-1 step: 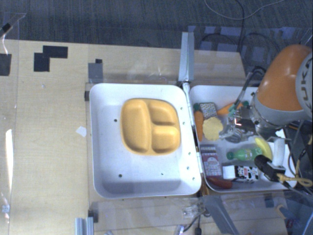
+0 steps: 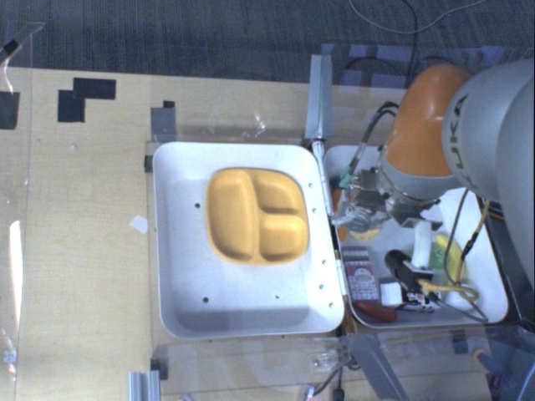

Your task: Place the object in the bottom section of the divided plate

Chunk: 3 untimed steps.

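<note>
The plate (image 2: 255, 215), a yellow divided dish, lies in the left bin (image 2: 180, 307) with all three sections bare; the bottom section, as this view frames it, is taken to be the lower right compartment, though which one the task means cannot be settled from the view. The arm (image 2: 435, 132) reaches over the right bin (image 2: 493, 303), and the gripper (image 2: 358, 211) sits low at that bin's left wall, just beside the divider between the bins. Whether the fingers are open or closed cannot be told, and no object can be seen between them. The right bin carries a clutter of small items: a red-labelled packet (image 2: 361, 278), a dark tool-like piece (image 2: 404, 267), a yellow item (image 2: 454, 257) and a white one (image 2: 422, 245). Which is the task's object cannot be told; it is judged to lie in this bin. Judgement: the task is at the pick stage, with lift, transfer and placement left. Writing: part of "KUKA" shows on the arm's grey housing; the packet's print is too small to read.
</note>
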### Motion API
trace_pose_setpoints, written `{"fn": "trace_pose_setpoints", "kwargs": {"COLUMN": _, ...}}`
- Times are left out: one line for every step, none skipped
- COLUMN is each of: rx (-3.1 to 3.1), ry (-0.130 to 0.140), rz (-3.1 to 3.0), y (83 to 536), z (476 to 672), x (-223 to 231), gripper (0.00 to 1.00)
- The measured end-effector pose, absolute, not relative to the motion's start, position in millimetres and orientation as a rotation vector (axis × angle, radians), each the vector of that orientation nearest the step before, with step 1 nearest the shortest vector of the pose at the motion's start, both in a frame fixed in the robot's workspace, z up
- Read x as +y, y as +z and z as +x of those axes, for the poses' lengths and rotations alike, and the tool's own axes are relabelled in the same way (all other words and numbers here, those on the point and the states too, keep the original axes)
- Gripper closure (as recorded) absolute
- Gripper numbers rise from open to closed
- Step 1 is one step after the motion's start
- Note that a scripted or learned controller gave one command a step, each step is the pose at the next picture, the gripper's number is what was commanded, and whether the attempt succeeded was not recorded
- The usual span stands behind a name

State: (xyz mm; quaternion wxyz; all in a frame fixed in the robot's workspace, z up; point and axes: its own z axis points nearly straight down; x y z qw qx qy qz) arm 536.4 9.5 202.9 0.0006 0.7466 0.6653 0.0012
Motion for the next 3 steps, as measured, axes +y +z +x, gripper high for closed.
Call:
{"fn": "trace_pose_setpoints", "kwargs": {"rx": 2.18, "ry": 0.005, "rz": 2.259, "y": 230.7, "z": 566.5, "x": 69.8, "gripper": 1.0}}
{"fn": "trace_pose_setpoints", "kwargs": {"rx": 2.157, "ry": 0.003, "rz": 2.282, "y": 184.6, "z": 594.3, "x": 105.0, "gripper": 1.0}}
{"fn": "trace_pose_setpoints", "kwargs": {"rx": 2.413, "ry": 0.006, "rz": 2.009, "y": 228.4, "z": 553.0, "x": 175.0, "gripper": 1.0}}
